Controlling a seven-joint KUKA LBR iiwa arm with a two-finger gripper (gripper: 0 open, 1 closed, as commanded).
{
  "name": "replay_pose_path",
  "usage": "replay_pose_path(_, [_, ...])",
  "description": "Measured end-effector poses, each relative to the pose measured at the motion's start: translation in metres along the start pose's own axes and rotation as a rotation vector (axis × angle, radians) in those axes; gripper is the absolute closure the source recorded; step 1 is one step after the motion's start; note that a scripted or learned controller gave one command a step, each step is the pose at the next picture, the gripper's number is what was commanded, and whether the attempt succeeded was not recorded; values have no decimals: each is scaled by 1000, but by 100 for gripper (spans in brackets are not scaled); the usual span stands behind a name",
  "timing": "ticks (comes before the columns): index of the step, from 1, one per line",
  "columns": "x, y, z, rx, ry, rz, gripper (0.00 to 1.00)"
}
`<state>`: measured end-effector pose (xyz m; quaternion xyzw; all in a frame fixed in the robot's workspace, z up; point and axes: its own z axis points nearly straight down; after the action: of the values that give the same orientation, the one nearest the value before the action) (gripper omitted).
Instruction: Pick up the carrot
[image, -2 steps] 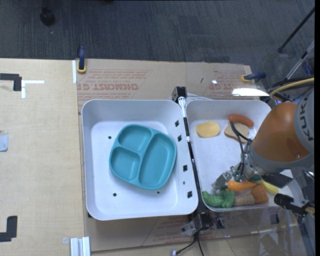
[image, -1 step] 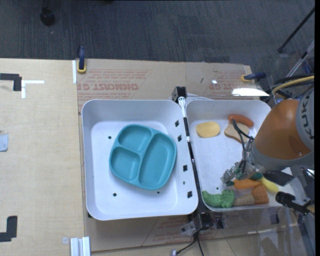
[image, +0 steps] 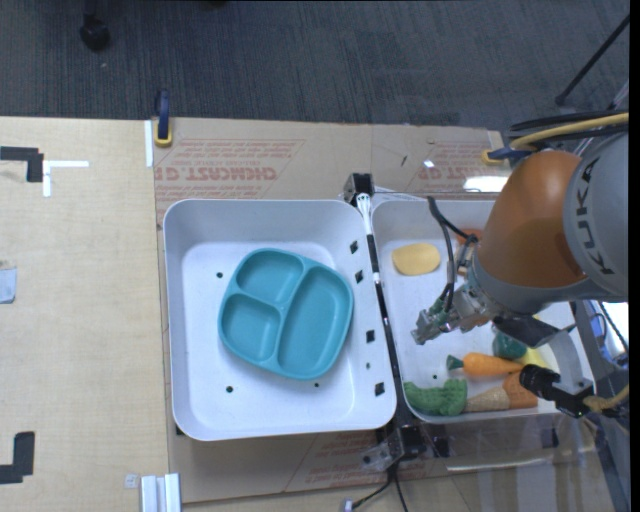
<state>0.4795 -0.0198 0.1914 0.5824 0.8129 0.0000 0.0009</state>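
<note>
Right bin (image: 400, 330) partly covered at right of frame by the arm (image: 540, 235). Carrot (image: 488, 366) half tucked under a black fitting. Gripper (image: 432, 325) too small and cluttered to read. Arm cut off at right edge.

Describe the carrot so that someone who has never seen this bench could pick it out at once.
Start at the right bin, the one under the grey and orange arm. Go to the cluster of toy food at its near edge, just past the hand. The carrot is the orange tapered piece lying on its side with a green top, above the leafy green item and far from the yellow piece.
</note>
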Motion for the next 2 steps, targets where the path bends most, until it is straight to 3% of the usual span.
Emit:
replay_pose_path(1, [0, 0, 0, 0, 0, 0, 0])
replay_pose_path(2, [-75, -27, 100, 0, 0, -224, 0])
